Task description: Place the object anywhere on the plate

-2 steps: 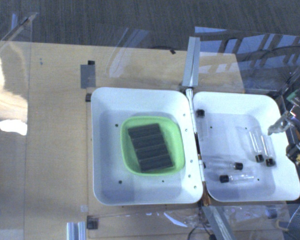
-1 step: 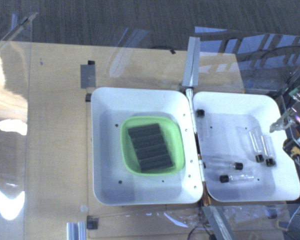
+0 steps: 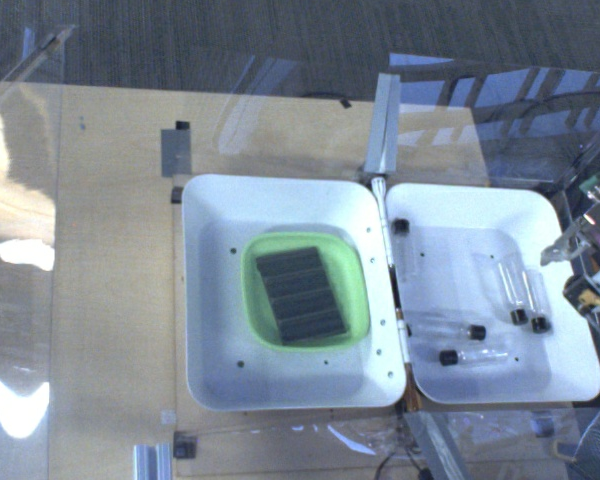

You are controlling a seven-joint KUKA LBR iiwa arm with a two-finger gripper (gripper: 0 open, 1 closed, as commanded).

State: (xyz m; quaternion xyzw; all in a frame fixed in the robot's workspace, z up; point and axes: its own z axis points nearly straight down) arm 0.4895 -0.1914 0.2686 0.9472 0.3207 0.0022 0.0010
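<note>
A green square plate (image 3: 254, 278) lies in the middle of the left bin (image 3: 210, 368). On the plate rests a dark grey ridged block (image 3: 300, 295), slightly turned. Several clear tubes with black caps lie in the right bin (image 3: 570, 373): two side by side (image 3: 510, 280) at the right, two flat ones (image 3: 485, 353) near the front, and one (image 3: 404, 253) along the left wall. The arm's end with the gripper (image 3: 580, 243) pokes in at the right edge, above the right bin's right rim, apart from the tubes.
A grey metal post (image 3: 384, 128) stands behind the seam between the bins. A small grey bracket (image 3: 176, 151) sits on the wooden bench behind the left bin. Cables (image 3: 595, 303) hang by the arm at the right edge.
</note>
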